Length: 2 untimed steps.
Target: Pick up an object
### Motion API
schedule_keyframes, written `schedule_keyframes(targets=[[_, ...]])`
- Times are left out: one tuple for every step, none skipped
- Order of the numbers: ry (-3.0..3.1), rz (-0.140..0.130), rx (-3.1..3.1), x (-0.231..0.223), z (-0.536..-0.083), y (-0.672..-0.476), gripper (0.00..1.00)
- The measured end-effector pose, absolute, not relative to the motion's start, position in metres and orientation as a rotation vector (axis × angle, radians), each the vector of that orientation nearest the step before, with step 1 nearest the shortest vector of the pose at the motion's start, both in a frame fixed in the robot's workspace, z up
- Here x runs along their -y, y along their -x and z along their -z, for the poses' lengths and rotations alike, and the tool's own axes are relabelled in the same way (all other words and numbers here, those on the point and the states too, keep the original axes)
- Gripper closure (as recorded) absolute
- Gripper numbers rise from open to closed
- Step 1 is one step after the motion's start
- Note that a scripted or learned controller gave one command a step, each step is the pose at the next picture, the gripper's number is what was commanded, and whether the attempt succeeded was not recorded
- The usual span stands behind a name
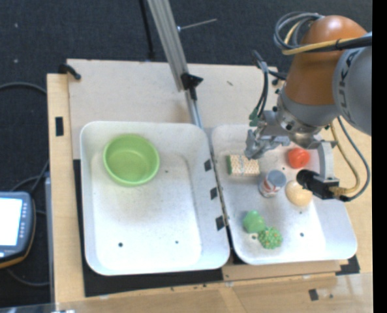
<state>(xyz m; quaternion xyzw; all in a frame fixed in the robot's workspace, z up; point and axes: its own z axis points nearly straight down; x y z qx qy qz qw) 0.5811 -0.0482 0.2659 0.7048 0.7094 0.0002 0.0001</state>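
Two shallow white bins sit side by side on a pale wooden bench, and their floors look a little speckled and matte. In the left bin there is a light green bowl, round and smooth like plastic, near the far left corner. The right bin carries several small things. A little block with a green edge and a pale checkered face lies near the inner wall. Just to the right of it stands a small can, with a grey shiny lid and a reddish side. A red rounded thing lies farther back, partly under the arm. A pale yellow piece shaped like an egg is beside the can, and it touches a black part of the arm's hardware. Nearer to me there are a smooth green ball and a bumpy green cluster — the two lie very close together.

The gripper hangs low over the far part of the right bin, just above and behind the checkered block, and its grey metal tip points to the left. I see nothing between its fingers — whether they are spread or closed I cannot tell from this angle. A slanted metal rail crosses the bench behind the bins.
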Motion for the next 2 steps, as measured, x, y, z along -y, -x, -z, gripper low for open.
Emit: schedule_keyframes(targets=[[-2.215,0.002,-2.229,-0.001,-0.249,-0.585,1.0],[-2.216,0.002,-2.229,-0.048,-0.238,-0.584,1.0]])
